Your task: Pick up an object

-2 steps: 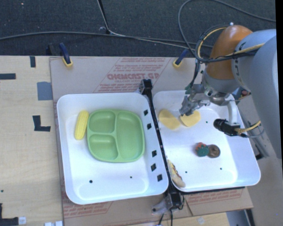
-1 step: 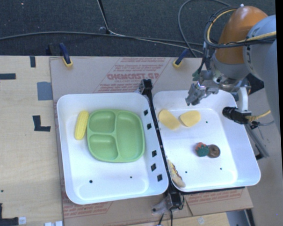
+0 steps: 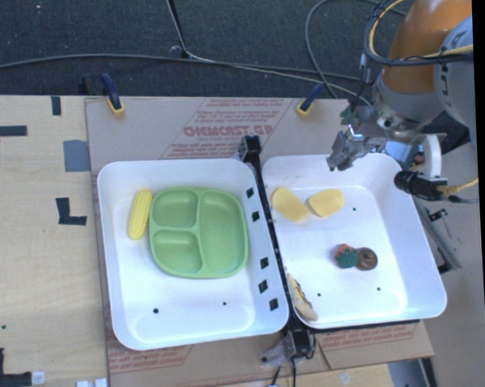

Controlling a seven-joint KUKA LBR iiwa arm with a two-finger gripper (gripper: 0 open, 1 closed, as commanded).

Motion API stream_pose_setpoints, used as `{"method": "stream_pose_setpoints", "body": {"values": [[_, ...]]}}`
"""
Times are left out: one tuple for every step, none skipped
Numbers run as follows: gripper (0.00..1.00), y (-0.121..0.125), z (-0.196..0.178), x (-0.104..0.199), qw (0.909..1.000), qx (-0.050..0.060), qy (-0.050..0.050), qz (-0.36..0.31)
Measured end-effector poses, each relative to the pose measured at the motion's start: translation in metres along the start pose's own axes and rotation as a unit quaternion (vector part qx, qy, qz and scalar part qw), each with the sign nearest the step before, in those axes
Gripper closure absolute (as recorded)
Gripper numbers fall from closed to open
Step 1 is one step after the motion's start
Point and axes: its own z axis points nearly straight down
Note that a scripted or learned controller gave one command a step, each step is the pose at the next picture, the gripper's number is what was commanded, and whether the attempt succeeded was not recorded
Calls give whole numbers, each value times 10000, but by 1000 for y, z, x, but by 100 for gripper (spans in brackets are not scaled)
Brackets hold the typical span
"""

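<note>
Two shallow white bins sit side by side: the left bin [image 3: 116, 234] bears a green divided plate [image 3: 199, 232] with a yellow corn cob [image 3: 139, 214] lying just beside its left edge, and the right bin [image 3: 405, 246] bears two yellow pieces [image 3: 307, 203] near its upper left, a small cluster of a red-green and a brown round object [image 3: 356, 257] toward the middle, and a tan item [image 3: 302, 300] against its lower left wall. Above the right bin's upper rim hangs the gripper [image 3: 341, 159], with nothing seen between its fingers; how wide they stand I cannot tell.
</note>
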Motion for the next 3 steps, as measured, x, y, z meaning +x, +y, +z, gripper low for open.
{"method": "stream_pose_setpoints", "body": {"values": [[100, -17, 17, 47, 10000, 34, 4, -13], [100, -35, 10, 98, 10000, 28, 10, -23], [100, -49, 11, 142, 10000, 32, 9, -22]]}}
